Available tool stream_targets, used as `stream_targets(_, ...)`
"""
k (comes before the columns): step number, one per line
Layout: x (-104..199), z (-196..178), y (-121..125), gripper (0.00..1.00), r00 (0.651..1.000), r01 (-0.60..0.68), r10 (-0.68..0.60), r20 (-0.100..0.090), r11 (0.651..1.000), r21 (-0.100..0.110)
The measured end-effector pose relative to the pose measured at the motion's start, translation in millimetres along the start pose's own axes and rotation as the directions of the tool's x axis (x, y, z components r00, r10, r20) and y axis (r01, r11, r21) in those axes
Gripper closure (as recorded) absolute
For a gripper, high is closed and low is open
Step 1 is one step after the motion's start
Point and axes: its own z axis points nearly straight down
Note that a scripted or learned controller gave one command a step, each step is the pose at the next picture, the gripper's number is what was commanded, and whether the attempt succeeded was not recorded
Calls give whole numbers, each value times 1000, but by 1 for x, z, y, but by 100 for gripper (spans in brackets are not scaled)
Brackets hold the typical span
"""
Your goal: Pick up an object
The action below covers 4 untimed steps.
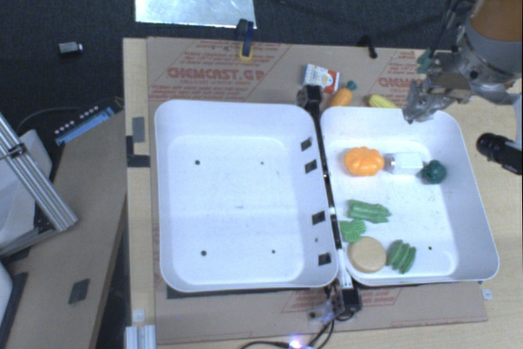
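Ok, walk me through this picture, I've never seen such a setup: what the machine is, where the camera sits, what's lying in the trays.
One camera looks down at a slant on a bench with two shallow white bins. The grey and orange robot arm reaches in from the right; its gripper hangs over the right bin's far edge, with nothing visibly held. In that bin lie an orange piece, a dark green ball, green pieces and a tan disc. The left bin sits beside it.
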Motion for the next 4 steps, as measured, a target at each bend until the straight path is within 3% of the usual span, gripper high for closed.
stream_targets(1, 8, 15, -83, 100, 1000, 9, -9, -6, 1000, 6)
stream_targets(2, 55, -51, 13, 100, 1000, 17, -17, -5, 1000, -8)
stream_targets(3, 60, -91, 70, 100, 1000, 13, -13, -4, 1000, -4)
stream_targets(4, -4, -152, 103, 100, 1000, 6, -6, -1, 1000, -6)
